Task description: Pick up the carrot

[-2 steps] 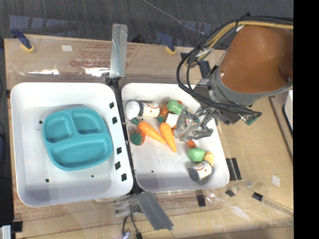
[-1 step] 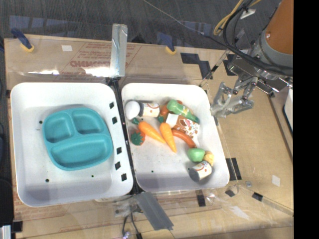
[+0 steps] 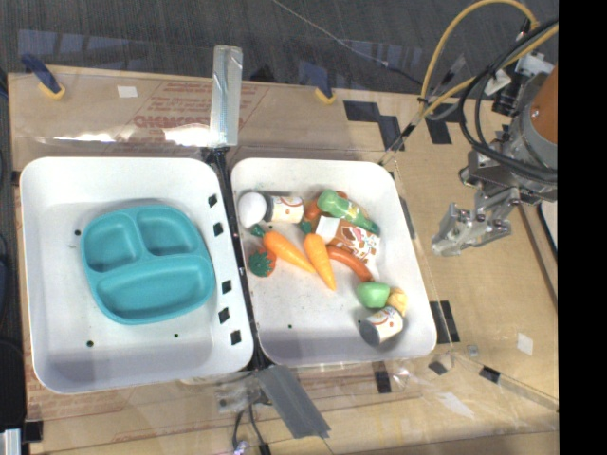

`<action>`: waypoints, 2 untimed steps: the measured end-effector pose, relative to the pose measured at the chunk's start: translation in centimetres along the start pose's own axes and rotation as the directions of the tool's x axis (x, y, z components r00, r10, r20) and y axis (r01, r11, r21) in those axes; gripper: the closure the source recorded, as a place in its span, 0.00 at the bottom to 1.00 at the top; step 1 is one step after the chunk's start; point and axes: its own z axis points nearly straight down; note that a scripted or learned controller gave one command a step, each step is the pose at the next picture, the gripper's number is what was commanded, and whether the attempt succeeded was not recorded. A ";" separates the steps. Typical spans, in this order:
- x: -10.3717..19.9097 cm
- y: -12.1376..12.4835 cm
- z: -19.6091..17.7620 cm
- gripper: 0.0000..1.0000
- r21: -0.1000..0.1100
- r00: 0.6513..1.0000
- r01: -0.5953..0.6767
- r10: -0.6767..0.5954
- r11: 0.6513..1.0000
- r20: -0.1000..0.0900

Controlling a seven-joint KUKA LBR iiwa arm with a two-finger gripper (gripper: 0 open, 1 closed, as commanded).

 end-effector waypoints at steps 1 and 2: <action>1.3 1.7 -5.5 1.00 0.007 0.964 0.265 -0.265 0.964 -0.003; 1.3 1.7 -7.1 1.00 0.005 0.859 0.512 -0.512 0.859 -0.001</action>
